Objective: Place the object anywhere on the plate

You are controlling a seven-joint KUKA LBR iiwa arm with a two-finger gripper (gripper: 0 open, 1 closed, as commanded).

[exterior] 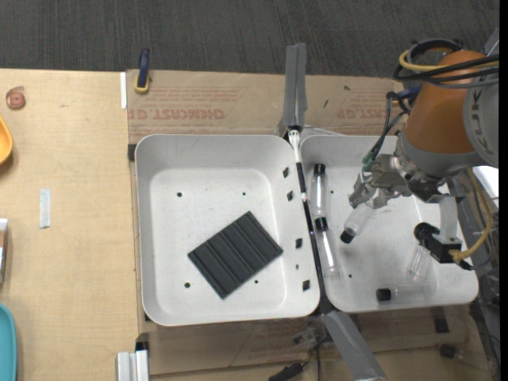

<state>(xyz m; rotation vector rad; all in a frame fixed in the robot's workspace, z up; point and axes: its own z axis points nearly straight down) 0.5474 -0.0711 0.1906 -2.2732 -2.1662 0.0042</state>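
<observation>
1. Gripper (373,195) hangs over the upper middle of the right bin (468,292), under the orange wrist band. Finger spread can't be made out from this slanted view; nothing is clearly seen between them.
2. Just below the gripper, slightly to its left in view: a clear tube with a black cap (352,227), tilted on the bin floor. Likely the object in question.
3. Further left of the gripper, along the bin's wall, another clear tube (319,197) lies lengthwise.
4. The plate (235,254), dark, ribbed and rectangular, lies well to the gripper's left and lower, in the left bin (151,213).
5. Judged step: picking, not yet carrying.
6. Next move calls for a secure grasp, a lift clear of the divider, then travel left over the plate.
</observation>
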